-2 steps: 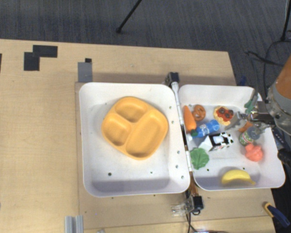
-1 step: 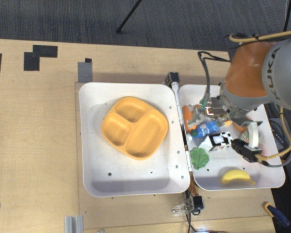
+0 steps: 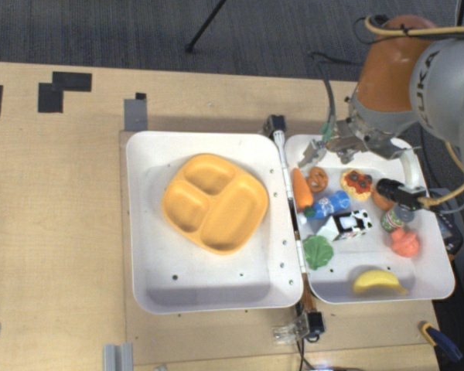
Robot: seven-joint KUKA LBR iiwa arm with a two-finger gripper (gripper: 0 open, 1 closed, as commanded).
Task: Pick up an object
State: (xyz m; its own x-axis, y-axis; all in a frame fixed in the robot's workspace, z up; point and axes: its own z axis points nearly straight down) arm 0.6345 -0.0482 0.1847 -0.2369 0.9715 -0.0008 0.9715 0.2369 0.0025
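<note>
You have the gripper (image 3: 319,150) hanging over the far left corner of the right bin (image 3: 441,273), with the grey arm (image 3: 441,60) and its orange band (image 3: 390,64) reaching in above it. Its two fingers stand spread apart, released, with nothing between them.

Take the carrot (image 3: 301,189) as your landmark: it lies along the left wall of the right bin, just below and a little left of the fingertips, apart from them. It is a slim orange piece, lying lengthwise along the wall. Just right of the carrot sits a small round orange-brown toy (image 3: 318,178), the nearest thing to the fingers. Further right of the carrot is a round piece with red and dark spots (image 3: 357,182). Right and slightly nearer you from the carrot lies a blue item (image 3: 332,204), then a black-and-white toy (image 3: 351,224). Directly below the carrot lies a green leafy piece (image 3: 318,251). Well right of it are a pink lump (image 3: 405,243) and, near the front wall, a yellow banana (image 3: 379,281).

To the carrot's left, the left bin (image 3: 151,284) holds a yellow divided plate (image 3: 215,202).
</note>
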